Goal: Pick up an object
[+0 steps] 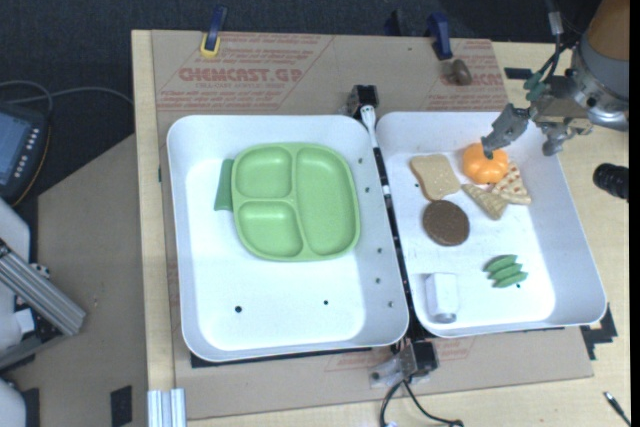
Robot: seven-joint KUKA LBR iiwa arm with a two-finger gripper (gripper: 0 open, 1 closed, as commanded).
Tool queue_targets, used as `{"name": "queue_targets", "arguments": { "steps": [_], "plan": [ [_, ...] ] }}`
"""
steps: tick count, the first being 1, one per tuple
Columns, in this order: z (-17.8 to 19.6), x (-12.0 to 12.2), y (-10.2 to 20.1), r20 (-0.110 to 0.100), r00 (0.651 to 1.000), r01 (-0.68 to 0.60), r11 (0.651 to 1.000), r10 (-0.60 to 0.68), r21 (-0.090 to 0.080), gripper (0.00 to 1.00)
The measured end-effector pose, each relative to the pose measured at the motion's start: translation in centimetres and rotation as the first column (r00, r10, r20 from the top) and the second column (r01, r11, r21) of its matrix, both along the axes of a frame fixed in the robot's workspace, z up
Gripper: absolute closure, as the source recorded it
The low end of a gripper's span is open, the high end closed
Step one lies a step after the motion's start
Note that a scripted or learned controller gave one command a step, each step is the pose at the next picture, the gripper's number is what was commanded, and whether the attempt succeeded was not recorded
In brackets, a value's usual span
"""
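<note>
Claw (522, 133) spread wide, one finger tip touching orange (483, 165) in right bin (575, 245), beside waffle (503, 191). Best shift left to straddle orange, drop lower, then close.

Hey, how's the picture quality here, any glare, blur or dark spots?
Camera view: even overhead light, soft shadows. White bins are bright but show no hard glare. Green tray is sharp; gripper and arm at upper right look slightly soft. Floor is dark.

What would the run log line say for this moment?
phase: reaching | end effector: open, one finger by orange toy | right bin: bread slice, brown patty, green pods | nothing held
</note>
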State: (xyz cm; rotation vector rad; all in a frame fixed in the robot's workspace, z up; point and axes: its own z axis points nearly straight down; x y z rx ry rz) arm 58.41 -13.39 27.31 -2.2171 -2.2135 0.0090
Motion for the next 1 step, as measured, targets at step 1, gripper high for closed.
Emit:
{"name": "queue_targets", "arguments": {
  "steps": [1],
  "plan": [
    [0.48,0.17,0.0,0.009,1.0,-0.002,1.0,0.002,-0.002,0.0]
  ]
}}
